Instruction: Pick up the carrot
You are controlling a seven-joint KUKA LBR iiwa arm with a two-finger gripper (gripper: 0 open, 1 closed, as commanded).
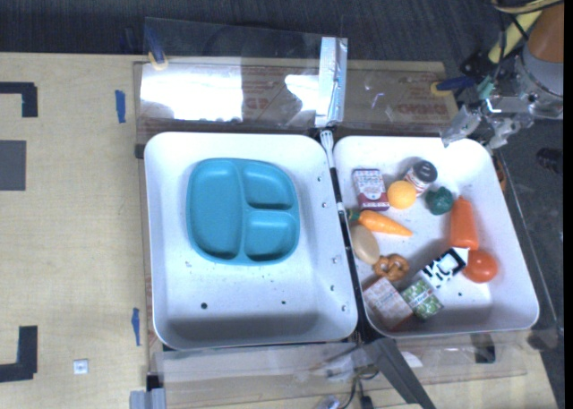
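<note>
While the grey arm (546, 49) hangs over the upper right corner of the scene, its gripper (479, 125) sits just above the far right corner of the right bin (515, 300), and whether it is parted or closed cannot be told from this slanted view; nothing can be seen in its grasp. Well apart from it, the carrot (385, 224) lies on its side in the left half of that bin, its green end toward the divider between the bins and its orange tip pointing right. Just above the carrot are a small dark red packet (368, 187) and a yellow-orange ball (402, 194), with a round silver-topped jar (421, 172) and a dark green ball (439, 200) further right. Below the carrot lie a pale beige oval piece (363, 243), a pretzel (390, 265), and some small boxes (400, 300). An orange-red bottle shape (463, 224) and a red-orange ball (481, 266) rest near the right wall, beside a black-and-white packet (443, 266). The left bin (170, 300) holds a blue divided tray (243, 210), and both bins stand on the wooden tabletop (63, 246).
</note>
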